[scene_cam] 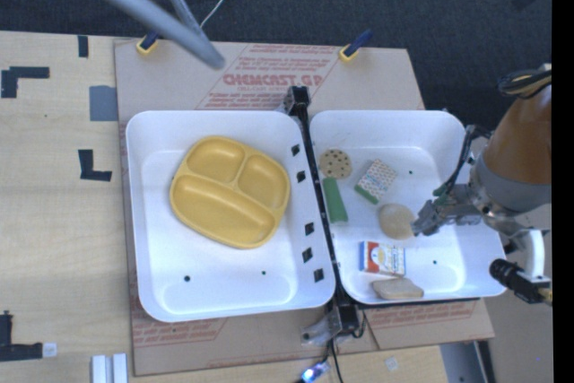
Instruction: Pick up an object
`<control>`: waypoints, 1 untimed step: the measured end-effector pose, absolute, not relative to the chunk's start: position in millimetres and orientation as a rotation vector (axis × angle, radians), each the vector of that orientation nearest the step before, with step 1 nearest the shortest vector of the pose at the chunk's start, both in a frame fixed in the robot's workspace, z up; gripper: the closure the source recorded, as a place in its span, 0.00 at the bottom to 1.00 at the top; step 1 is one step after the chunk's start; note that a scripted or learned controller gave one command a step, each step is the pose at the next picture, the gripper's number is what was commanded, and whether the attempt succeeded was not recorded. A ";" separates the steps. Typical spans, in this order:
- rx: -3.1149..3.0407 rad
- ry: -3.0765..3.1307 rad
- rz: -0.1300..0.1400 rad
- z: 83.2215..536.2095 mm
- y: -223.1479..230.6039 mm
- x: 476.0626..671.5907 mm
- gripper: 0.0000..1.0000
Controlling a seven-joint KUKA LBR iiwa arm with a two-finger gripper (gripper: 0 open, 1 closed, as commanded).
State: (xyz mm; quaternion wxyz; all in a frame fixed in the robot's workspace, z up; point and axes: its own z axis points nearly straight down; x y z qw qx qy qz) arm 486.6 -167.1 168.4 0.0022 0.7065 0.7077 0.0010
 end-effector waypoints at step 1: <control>2.215 2.219 0.004 230.1 -172.9 488.3 1.00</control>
